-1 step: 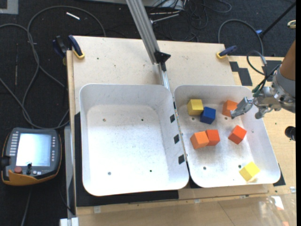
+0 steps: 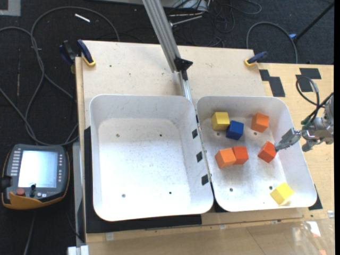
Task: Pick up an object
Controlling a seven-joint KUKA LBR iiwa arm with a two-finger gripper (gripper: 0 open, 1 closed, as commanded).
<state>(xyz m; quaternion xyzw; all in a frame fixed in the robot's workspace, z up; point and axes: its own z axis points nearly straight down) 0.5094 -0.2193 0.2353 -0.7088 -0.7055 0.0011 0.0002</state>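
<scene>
Several coloured blocks lie in the right bin [image 2: 297, 142]: a yellow block [image 2: 221, 120], a blue block [image 2: 235, 129], an orange block [image 2: 260, 122], two orange blocks touching each other [image 2: 226, 157] [image 2: 240, 154], a red block [image 2: 267, 152] and a second yellow block [image 2: 281, 193] near the front right corner. My gripper [image 2: 292, 145] hangs over the bin's right side, just right of the red block. It is open, with one finger reaching toward that block and nothing between the fingers.
The left bin [image 2: 101, 142] sits beside the right one, with a raised divider [image 2: 199, 142] between them. A metal pole [image 2: 164, 31] slants over the bench's back. A teach pendant [image 2: 34, 174] lies off the bench at the left.
</scene>
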